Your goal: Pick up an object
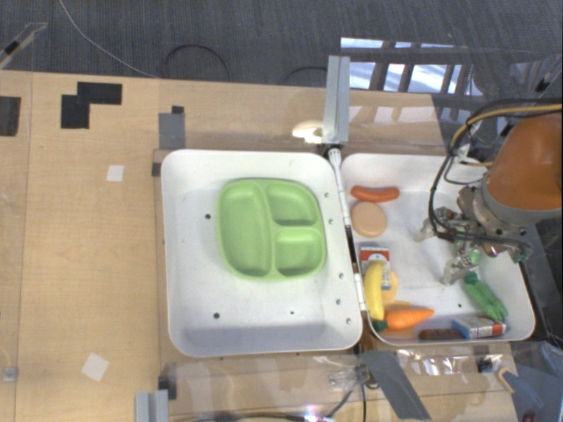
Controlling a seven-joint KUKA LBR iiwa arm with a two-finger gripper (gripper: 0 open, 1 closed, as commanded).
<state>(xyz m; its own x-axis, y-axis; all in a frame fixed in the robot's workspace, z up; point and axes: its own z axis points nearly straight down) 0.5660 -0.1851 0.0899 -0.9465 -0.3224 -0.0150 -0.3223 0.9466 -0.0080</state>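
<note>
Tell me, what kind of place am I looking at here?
Probably a robotics lab or test bench, not a kitchen. A robot arm reaches over two white bins fixed to a wooden bench. The food, such as the carrot and banana, looks like toys, and a green divided plate sits alone.

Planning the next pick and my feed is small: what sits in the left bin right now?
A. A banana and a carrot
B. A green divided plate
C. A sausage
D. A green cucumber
B: the green divided plate lies alone in the left bin, while the banana, carrot and sausage all lie in the right bin.
</note>
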